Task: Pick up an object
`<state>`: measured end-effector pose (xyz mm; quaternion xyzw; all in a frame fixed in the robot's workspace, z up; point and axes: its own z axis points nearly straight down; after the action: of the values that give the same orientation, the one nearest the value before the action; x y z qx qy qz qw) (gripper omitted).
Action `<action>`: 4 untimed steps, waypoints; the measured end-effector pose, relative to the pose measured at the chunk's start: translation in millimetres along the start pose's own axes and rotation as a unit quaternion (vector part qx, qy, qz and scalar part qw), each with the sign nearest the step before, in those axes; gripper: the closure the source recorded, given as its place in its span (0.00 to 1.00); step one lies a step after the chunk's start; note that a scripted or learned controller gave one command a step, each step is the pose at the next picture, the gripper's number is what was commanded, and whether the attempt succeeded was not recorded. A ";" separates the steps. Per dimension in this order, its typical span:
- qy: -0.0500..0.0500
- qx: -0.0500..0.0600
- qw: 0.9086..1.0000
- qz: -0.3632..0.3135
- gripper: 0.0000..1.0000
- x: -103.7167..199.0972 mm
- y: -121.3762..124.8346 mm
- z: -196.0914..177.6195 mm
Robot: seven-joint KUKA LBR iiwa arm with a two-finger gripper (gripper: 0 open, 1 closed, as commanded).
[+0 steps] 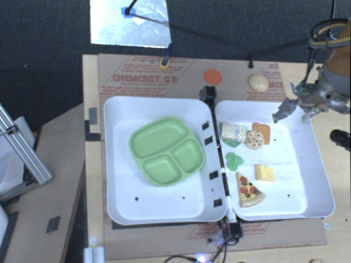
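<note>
The grey two-finger pincer (286,113), too blurred to tell clenched or released, hovers over the shallow white right bin's (315,163) far edge.

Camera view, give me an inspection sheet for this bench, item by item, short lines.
Surface: bench board with red print, bearing two white bins side by side, left bin and right bin.
Job's things: in the right bin, a pizza slice, cheese cube, cookie, green leaf piece and striped packet.
Clutter: green divided plate in the left bin; orange disc and beige ball on the board behind the bins.
Grippers: hand above the right bin's far right part, nothing seen between its fingers.
Cables: black cable across the dark floor.
Surroundings: silver sheet.
</note>
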<state>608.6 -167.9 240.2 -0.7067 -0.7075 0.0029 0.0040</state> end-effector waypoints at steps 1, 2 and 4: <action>-0.001 -0.006 1.000 -0.001 0.00 0.3 2.3 -7.1; 0.000 -0.003 1.000 0.000 0.00 -0.3 -6.4 50.3; -0.001 -0.004 1.000 0.000 0.00 -7.5 -11.3 148.0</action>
<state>595.8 -175.2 92.3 -0.7067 -0.7075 0.0006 0.0010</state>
